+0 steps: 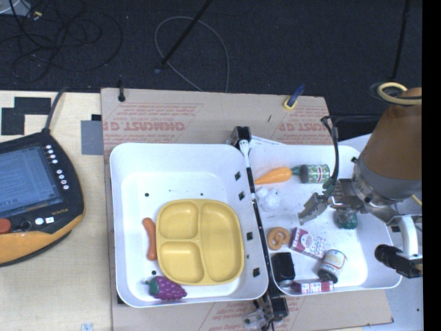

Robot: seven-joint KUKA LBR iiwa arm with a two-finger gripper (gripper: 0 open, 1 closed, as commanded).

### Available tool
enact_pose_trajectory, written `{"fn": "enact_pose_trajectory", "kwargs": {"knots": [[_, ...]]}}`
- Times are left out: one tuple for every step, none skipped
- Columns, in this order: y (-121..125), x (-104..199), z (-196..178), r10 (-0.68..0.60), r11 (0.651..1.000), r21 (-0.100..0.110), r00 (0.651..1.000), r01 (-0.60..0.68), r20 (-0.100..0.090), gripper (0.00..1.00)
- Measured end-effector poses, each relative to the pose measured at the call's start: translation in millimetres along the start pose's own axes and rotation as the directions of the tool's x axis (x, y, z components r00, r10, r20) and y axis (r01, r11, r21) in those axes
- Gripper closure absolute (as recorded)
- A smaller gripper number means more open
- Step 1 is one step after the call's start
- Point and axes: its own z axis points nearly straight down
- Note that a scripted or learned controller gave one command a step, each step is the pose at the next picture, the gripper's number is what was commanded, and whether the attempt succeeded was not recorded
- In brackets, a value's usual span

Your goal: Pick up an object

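Note:
My gripper (311, 208) hangs over the middle of the right bin (358, 278), reaching in from the right. It is open, with nothing between its fingers. Just left of it lies a clear crumpled wrapper (270, 199). Below it sit a brown pretzel (278, 238) and a red carton (307, 242). An orange carrot (273, 176) and a green bottle (313, 173) lie at the bin's far side. A teal object (346, 219) rests beside the wrist. A small can (332, 263), a black block (282, 266) and a flat bar (311, 287) lie near the front wall.
The left bin (131, 185) holds a yellow divided tray (200, 241), an orange sausage (149, 238) and purple grapes (166, 288). A teach pendant (34, 192) lies on the bench at far left. Cables run across the dark floor behind.

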Motion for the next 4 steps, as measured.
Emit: {"fn": "enact_pose_trajectory", "kwargs": {"knots": [[25.9,-5.5,140.5,0.002,1.0,-0.012,1.0,-0.002,0.002,0.0],[23.8,-3.9,140.3,0.005,1.0,-0.015,1.0,-0.005,0.005,0.0],[28.2,-5.3,141.2,0.004,1.0,-0.006,1.0,-0.004,0.0,0.0],[31.5,-5.1,141.6,0.005,1.0,-0.004,1.0,-0.005,-0.001,0.0]]}}
